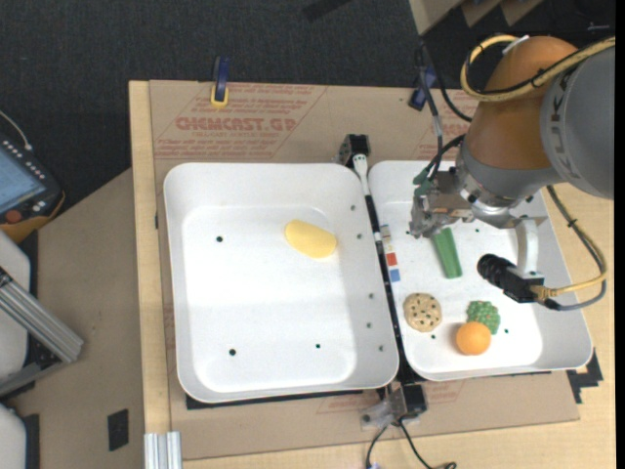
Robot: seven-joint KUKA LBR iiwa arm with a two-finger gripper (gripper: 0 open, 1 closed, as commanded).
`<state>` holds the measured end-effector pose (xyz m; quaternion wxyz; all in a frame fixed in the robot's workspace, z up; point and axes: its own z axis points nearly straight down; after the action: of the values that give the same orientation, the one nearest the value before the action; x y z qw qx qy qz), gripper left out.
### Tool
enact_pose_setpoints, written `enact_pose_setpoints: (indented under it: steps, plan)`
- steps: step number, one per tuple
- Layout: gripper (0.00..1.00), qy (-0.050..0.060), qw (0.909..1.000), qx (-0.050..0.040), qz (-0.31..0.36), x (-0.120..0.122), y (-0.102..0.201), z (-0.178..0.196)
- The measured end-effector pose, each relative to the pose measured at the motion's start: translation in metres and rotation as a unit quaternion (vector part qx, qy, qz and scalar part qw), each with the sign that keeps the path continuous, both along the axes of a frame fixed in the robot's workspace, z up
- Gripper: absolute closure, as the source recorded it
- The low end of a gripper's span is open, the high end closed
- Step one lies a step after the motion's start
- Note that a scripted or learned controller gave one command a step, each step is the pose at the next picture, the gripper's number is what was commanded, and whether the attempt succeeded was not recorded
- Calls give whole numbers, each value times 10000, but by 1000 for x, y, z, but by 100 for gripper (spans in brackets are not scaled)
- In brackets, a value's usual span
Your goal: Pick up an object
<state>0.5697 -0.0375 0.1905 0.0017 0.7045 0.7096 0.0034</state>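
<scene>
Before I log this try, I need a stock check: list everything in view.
lemon: one, yellow, left bin, upper middle
cucumber: one, green, right bin, just below the gripper
cookie: one, tan with dark chips, right bin, lower left
orange: one, orange, right bin, near the front edge
broccoli: one, green, right bin, just above the orange
bins: two, white, side by side on the bench
clamp: one, blue and yellow, board's far edge
arm: one, grey with orange band, over the right bin
gripper: one, grey, above the cucumber's top end
</scene>
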Motion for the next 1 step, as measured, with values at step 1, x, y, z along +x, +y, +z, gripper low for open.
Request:
enact_pose_setpoints:
  steps: [1]
  plan:
    - [100, 3, 10000, -27, -59, -28, -45, 55]
